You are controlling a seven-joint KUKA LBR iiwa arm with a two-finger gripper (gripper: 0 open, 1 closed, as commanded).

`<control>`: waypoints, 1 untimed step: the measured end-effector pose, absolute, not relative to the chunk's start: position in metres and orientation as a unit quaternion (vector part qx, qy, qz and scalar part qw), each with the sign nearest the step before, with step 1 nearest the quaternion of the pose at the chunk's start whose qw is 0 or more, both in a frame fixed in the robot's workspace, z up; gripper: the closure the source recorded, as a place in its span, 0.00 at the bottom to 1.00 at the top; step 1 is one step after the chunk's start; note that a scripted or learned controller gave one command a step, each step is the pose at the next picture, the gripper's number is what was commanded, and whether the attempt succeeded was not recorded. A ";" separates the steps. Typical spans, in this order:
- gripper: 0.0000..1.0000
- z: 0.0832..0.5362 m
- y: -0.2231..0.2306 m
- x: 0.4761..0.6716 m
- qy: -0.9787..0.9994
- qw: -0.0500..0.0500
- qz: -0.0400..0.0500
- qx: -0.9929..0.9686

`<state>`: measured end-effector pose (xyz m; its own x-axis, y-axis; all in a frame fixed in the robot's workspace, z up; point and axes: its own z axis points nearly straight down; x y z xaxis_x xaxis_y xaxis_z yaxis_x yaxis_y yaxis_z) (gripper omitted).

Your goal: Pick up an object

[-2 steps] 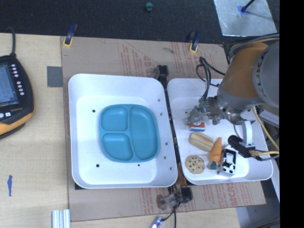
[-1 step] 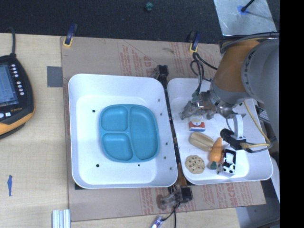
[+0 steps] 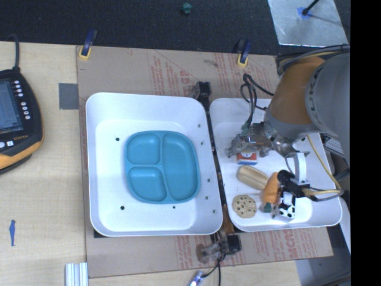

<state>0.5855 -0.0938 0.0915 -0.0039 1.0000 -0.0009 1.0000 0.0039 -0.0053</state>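
In the right bin point(image 3: 333, 216) we see a small red-and-white carton point(image 3: 247, 156) under the claw point(image 3: 246, 145), a tan wooden cylinder point(image 3: 253, 177) lying slanted, an orange carrot point(image 3: 271, 189), a round cookie point(image 3: 244, 205), a black-and-white cow toy point(image 3: 287, 207).

Grey arm point(image 3: 333, 94) — orange band, black cables

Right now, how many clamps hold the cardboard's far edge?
2: one clamp at the cardboard's far-left corner, another clamp farther right, beside the arm. The arm may hide more.
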 end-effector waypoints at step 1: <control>1.00 0.101 -0.095 0.585 -0.709 0.002 0.004 -0.705</control>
